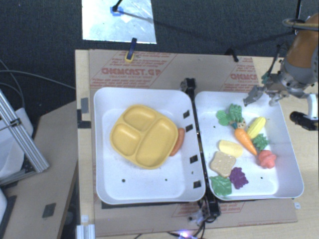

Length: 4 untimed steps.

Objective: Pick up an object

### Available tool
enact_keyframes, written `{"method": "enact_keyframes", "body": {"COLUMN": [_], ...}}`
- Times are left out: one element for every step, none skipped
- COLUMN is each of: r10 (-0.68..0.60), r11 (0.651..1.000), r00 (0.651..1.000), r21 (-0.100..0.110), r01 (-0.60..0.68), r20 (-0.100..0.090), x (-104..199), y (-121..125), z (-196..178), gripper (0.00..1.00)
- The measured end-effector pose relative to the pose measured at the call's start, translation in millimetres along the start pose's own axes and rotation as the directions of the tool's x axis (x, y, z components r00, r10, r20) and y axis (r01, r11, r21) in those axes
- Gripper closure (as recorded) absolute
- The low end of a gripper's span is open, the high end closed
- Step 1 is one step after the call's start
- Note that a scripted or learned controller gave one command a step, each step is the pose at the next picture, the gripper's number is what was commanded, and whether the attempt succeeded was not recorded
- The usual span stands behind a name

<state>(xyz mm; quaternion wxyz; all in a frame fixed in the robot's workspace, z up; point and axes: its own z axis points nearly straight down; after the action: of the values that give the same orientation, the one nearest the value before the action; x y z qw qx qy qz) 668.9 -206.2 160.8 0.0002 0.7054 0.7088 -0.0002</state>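
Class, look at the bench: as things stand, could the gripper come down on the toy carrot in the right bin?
Probably yes. The gripper hangs over the right bin's far edge, and the carrot lies uncovered, though corn and greens crowd it.

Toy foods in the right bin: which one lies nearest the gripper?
The green broccoli at the bin's top left, just below the gripper; the corn and carrot lie lower.

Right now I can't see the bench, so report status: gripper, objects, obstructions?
Gripper open, holding nothing, above right bin's far edge. Toy foods untouched; corn and carrot nearest. Nothing in the way.
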Motion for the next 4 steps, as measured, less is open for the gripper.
{"method": "enact_keyframes", "body": {"r10": [-0.001, 0.005, -0.001, 0.002], "r11": [1.000, 1.000, 1.000, 1.000], "r00": [1.000, 1.000, 1.000, 1.000], "r21": [-0.002, -0.004, 0.003, -0.005], "r01": [0.001, -0.005, 0.001, -0.002], "r20": [-0.002, 0.001, -0.003, 0.001], "x": [24.5, -1.7, 51.2, 43.3], "y": [0.5, -18.9, -58.2, -48.6], "z": [78.1, 37.9, 62.7, 27.3], "gripper": [0.00, 0.00, 0.00, 0.00]}}
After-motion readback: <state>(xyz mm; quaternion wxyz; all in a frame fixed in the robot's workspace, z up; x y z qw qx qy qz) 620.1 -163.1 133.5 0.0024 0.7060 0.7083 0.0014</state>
